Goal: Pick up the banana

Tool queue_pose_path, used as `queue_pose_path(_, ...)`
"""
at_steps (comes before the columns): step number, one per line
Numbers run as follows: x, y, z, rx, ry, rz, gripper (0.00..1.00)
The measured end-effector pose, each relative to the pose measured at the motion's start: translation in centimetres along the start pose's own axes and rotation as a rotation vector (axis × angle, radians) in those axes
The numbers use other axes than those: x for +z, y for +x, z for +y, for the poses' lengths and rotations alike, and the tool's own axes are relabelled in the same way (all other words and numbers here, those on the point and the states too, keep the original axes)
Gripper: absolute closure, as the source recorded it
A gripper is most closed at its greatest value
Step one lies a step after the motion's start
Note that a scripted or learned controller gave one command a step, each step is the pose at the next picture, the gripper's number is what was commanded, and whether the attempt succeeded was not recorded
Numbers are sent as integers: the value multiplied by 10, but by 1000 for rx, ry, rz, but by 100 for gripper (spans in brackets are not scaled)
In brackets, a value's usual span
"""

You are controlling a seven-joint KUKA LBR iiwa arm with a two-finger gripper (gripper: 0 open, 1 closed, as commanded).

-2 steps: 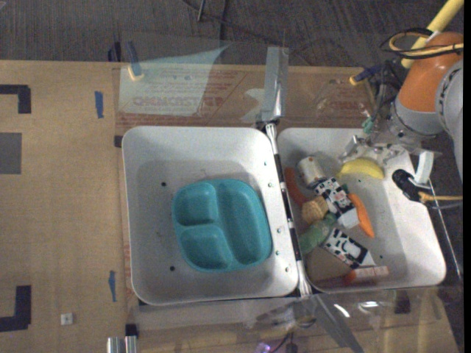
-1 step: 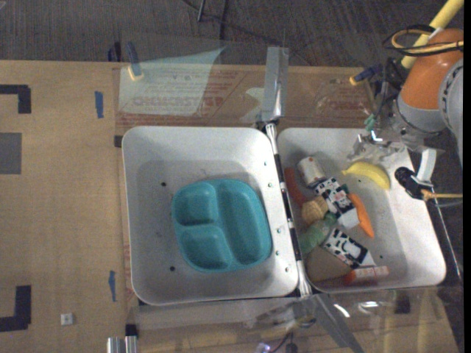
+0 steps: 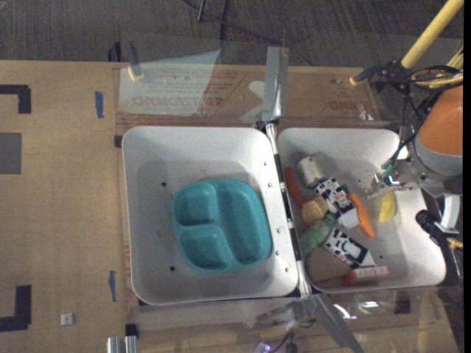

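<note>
Brown table (image 3: 66, 197) carried two white bins: left bin (image 3: 140, 153) with one teal divided plate (image 3: 219, 223), right bin (image 3: 427, 259) with one banana (image 3: 387, 207) near its right wall, one carrot (image 3: 361, 216), two checkered cartons (image 3: 338, 195). Arm (image 3: 445, 134) reached in from right, claw (image 3: 388, 181) just above banana; grip state unclear.

teal divided plate (image 3: 221, 223), yellow banana (image 3: 387, 207), orange carrot (image 3: 361, 215), white bins (image 3: 140, 197).

One fixed camera sits high above the bench (image 3: 59, 197), looking down at a slight slant. It stands far enough back to take in both white bins (image 3: 147, 160) side by side. The arm (image 3: 441, 138) enters from the frame's right.
</note>
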State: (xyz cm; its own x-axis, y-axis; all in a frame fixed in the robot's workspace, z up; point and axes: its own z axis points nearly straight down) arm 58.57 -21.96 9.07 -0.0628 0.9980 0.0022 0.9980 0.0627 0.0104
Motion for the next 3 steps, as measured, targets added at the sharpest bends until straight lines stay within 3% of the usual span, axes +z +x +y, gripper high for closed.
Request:
queue_pose_path(1,-92,74,6,-4,11,-2,100)
queue_pose_path(2,-97,60,32,-28,10,-3,100)
queue_pose_path(3,-97,60,32,-28,10,-3,0)
